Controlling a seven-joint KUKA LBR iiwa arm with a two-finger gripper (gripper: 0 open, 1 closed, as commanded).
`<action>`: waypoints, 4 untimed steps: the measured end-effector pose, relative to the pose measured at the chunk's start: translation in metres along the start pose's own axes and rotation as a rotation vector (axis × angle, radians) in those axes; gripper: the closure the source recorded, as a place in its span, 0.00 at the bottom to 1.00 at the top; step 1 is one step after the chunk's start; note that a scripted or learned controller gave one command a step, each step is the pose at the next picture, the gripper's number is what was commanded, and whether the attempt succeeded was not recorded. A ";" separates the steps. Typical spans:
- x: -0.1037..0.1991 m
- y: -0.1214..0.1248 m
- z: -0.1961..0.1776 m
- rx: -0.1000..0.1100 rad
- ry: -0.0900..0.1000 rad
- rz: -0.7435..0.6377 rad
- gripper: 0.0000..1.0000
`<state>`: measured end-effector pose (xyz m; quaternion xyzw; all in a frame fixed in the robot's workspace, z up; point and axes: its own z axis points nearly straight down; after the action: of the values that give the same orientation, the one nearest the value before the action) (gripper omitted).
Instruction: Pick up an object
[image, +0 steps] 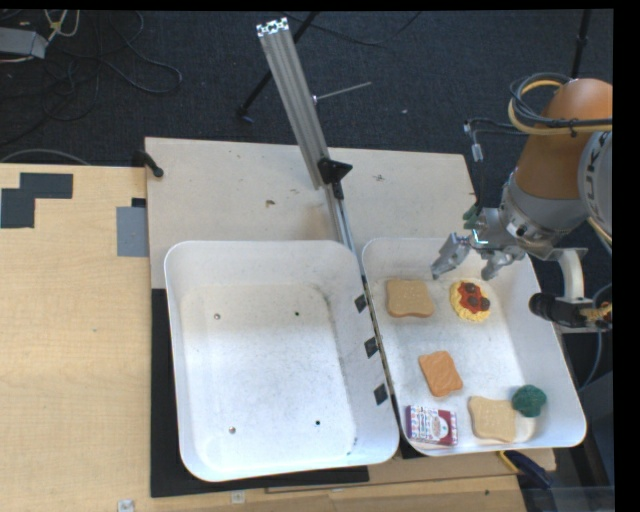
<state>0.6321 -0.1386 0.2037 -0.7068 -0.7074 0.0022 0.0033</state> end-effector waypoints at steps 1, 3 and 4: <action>0.000 0.001 -0.003 -0.004 -0.001 -0.002 0.00; 0.001 0.004 0.112 -0.008 0.000 0.002 0.00; 0.000 0.006 0.098 -0.012 -0.001 0.004 1.00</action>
<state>0.6369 -0.1384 0.1059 -0.7081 -0.7061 -0.0019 -0.0013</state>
